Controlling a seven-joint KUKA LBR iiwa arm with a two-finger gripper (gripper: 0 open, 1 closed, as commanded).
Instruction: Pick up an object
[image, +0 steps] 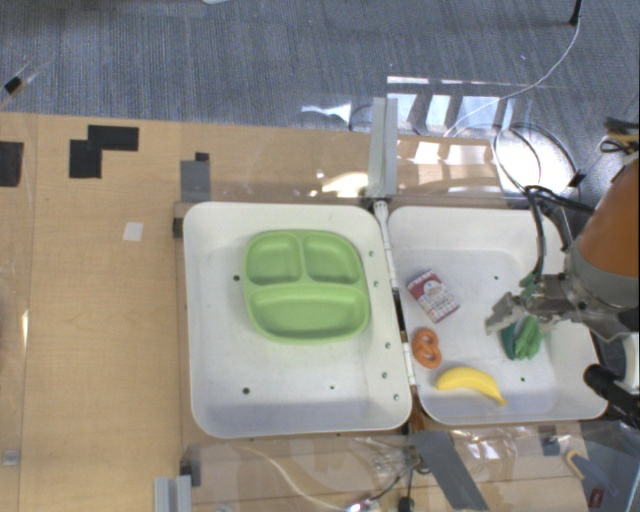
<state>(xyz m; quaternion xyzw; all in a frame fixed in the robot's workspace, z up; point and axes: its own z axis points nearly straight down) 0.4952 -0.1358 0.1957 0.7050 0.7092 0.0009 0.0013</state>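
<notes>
A: Which thing is it going for?

B: The green toy (524, 338), I judge. It lies in the right bin (470, 235), toward its right wall, and the pincer (512, 315) hangs right over its upper left end.

A: Is the pincer clenched on it?

B: I cannot tell. The fingers sit above the toy, and from this slant nothing shows whether they are apart or together, or whether the toy is between them. I would not call it held.

A: So which step is this?

B: The reach or the descent onto the toy, as I read it. The lift has not shown itself.

A: What else lies near the toy?

B: A banana (471, 383) below and to its left, a small orange pretzel (427, 347) further left, and a red-and-white packet (432, 295) up and to its left. All stand apart from it. Well to the left, in the other bin (215, 400), a green tray (305, 285).

A: And the next move?

B: Close squarely across the toy's narrow width, then rise straight, so it does not slip out sideways.
</notes>
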